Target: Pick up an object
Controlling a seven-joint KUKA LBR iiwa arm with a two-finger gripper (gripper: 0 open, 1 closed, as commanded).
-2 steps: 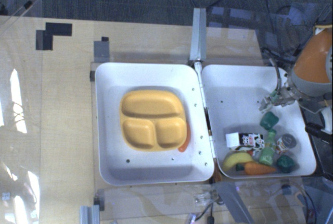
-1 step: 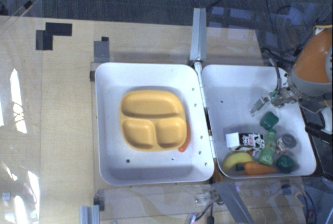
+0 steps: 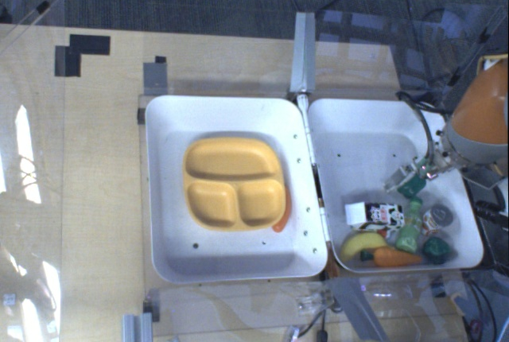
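The bench (image 3: 95, 197) of pale wood carries two white bins, and the left bin (image 3: 159, 173) serves as the landmark here. Inside it lies a yellow tray (image 3: 235, 181) with three compartments, and an orange sliver (image 3: 280, 223), too thin to identify, pokes out at the tray's lower right corner. Just to the right, touching the left bin along its edge, sits the right bin (image 3: 358, 141). The arm (image 3: 481, 114) enters over that bin's far right side, cut off by the picture's edge, and its gripper (image 3: 413, 177) hangs low above the clutter; whether it is grasping anything or released cannot be made out. Gathered in the right bin's near corner are a banana (image 3: 362, 241), a carrot (image 3: 395, 258), a green bottle (image 3: 409, 233), a small carton (image 3: 384, 214) with black-and-white cow patches, a white block (image 3: 355, 212), a dark green lump (image 3: 437, 249) and a grey round piece (image 3: 439, 215). No writing is legible on any of them.
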